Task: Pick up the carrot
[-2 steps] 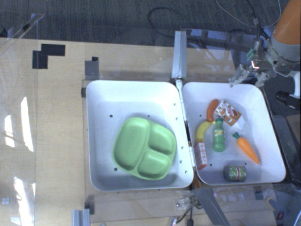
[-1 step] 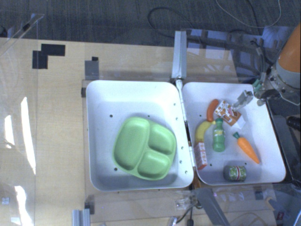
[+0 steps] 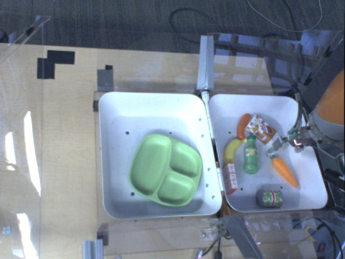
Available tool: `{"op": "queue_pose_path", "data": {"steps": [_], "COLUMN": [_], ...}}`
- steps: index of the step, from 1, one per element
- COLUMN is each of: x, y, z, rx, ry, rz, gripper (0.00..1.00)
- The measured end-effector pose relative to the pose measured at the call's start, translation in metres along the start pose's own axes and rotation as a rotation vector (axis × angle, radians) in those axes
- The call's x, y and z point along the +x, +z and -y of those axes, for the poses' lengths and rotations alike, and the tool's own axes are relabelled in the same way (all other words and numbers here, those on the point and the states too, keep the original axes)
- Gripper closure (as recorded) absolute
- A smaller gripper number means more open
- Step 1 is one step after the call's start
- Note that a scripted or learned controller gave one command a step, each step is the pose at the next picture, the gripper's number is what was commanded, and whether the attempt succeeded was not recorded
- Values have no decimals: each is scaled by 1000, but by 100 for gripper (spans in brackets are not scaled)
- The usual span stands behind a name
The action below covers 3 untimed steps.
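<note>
The claw (image 3: pixel 281 144) sits low in the right bin (image 3: pixel 307 198), coming in from the right edge. Its metal tips look spread a little, with nothing between them, so treat it as released and holding nothing. The carrot (image 3: pixel 284 172) lies just below the claw in this view, its blunt top almost under the tips and its point running away down and to the right. It rests flat on the bin floor, apart from the other things.

You want to shift the claw a short way along the carrot toward its middle, where the body is thick enough to grip yet not so wide that the tips ride over it. Turn the wrist so the tips close across the carrot, not along it; it lies at a slant, so match that slant first. Go down until the tips straddle it close to the floor, then close.

Mind the neighbours. The green bottle (image 3: pixel 250 155) stands just to the claw's left, and the snack packet (image 3: pixel 262 129) lies up and left of it, near enough to get nudged. The can (image 3: pixel 269 198) lies below, beyond the carrot's lower left. The banana (image 3: pixel 232 149) is farther left. The green tray (image 3: pixel 166 169) in the other bin (image 3: pixel 113 144) is well away.
</note>
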<state>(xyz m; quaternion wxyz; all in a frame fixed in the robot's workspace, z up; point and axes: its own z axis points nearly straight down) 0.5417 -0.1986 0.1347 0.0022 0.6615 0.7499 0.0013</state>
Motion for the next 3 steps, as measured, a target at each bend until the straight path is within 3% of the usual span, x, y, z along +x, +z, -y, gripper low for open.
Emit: {"op": "queue_pose_path", "data": {"steps": [1, 2, 3], "x": [-5, -4, 44], "y": [45, 33, -59], "z": [9, 5, -3], "rx": [-8, -15, -2], "ry": [-1, -3, 293], "rz": [2, 3, 0], "gripper": [0, 100, 100]}}
